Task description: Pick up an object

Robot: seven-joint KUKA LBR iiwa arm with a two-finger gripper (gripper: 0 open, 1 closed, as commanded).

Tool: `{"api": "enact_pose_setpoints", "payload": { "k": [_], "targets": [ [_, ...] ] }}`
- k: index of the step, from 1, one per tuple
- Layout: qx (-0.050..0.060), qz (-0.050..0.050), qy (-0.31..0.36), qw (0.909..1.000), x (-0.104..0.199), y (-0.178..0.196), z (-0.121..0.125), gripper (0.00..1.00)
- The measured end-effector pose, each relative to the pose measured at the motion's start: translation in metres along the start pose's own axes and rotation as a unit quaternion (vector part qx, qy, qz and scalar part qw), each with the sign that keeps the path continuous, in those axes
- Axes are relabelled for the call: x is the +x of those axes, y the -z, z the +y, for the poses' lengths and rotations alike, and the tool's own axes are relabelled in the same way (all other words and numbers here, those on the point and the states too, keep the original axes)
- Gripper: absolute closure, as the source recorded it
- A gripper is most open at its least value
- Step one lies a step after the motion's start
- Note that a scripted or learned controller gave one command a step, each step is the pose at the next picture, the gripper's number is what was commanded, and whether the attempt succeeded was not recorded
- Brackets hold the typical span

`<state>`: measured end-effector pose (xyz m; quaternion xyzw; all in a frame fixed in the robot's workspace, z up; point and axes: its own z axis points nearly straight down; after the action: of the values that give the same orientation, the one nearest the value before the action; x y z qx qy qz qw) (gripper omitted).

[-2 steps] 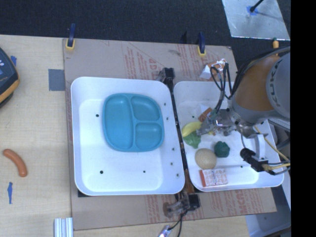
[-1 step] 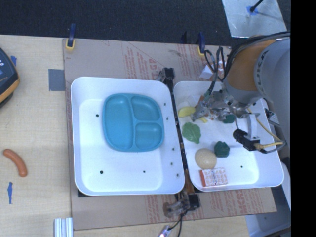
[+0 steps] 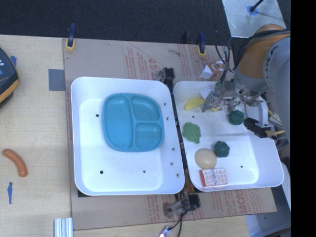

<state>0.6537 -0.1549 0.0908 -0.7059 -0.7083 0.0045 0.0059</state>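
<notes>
Your right bin [image 3: 266, 179] holds a yellow piece [image 3: 193, 103], a green leaf [image 3: 191, 132], two dark green lumps [image 3: 221, 148], a beige bun [image 3: 205, 158] and a small packet [image 3: 213, 177]; the left bin [image 3: 79, 132] carries a blue divided plate [image 3: 133, 122] (a sausage [image 3: 16, 162] lies on the tabletop). You will find the gripper [image 3: 217, 100] low at the right bin's far edge, beside the yellow piece, its state indeterminate.

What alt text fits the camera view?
A grey robot arm reaches from the right into the right bin, its gripper beside a yellow piece among small food items. The left bin holds a blue divided plate.
</notes>
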Motion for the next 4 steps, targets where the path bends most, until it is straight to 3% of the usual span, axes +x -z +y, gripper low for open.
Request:
{"api": "enact_pose_setpoints", "payload": {
  "k": [1, 2, 3, 4],
  "targets": [
    [-0.007, -0.001, 0.000, 1.0000, -0.058, 0.083, 0.001, 0.00],
    [-0.014, -0.004, 0.000, 0.9999, -0.057, 0.034, 0.005, 0.00],
    [-0.014, -0.004, 0.000, 0.9999, -0.051, 0.023, -0.027, 0.00],
    [-0.017, -0.006, -0.001, 0.9998, -0.053, 0.021, -0.033, 0.00]
  ]
}}
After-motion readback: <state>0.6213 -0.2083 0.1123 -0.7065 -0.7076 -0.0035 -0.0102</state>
